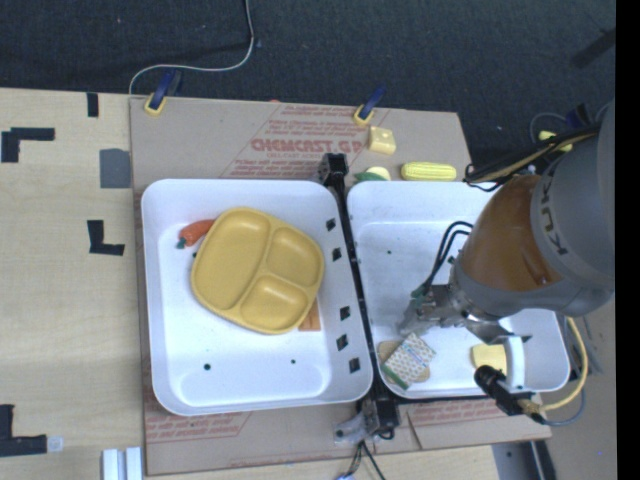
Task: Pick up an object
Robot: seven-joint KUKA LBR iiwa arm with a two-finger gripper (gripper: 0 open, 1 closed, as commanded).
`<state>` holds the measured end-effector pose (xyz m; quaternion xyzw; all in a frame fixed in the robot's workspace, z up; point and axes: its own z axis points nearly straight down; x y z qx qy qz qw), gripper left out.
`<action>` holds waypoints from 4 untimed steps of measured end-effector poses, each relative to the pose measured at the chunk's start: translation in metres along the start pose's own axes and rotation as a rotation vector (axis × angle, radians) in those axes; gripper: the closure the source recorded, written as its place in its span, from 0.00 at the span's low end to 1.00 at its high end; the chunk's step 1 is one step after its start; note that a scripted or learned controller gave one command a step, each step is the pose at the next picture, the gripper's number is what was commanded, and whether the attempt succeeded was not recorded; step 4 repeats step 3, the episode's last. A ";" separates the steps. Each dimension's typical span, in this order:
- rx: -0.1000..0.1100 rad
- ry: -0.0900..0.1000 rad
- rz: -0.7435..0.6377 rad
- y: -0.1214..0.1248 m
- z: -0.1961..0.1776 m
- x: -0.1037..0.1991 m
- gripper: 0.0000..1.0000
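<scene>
My gripper (420,316) hangs low in the right bin (400,230), near its front. Just in front of it lies a small checkered packet (410,357), resting on a flat tan piece (391,351). A pale yellow block (488,355) lies at the bin's front right, beside the arm. The left bin (165,298) holds a yellow divided plate (258,268) with an orange piece (196,230) poking out from under its far left edge.
Behind the bins on the cardboard lie a yellow block (381,140), a yellow corn cob (428,172) and a small green piece (373,175). A black divider (346,268) runs between the bins. The arm's grey and orange body (530,238) covers the right bin's right side.
</scene>
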<state>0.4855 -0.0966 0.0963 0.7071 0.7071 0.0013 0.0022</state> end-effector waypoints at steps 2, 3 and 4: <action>0.002 0.005 -0.013 0.000 -0.175 0.053 1.00; 0.000 -0.004 0.001 0.108 -0.177 -0.027 1.00; 0.000 -0.004 0.001 0.108 -0.177 -0.027 1.00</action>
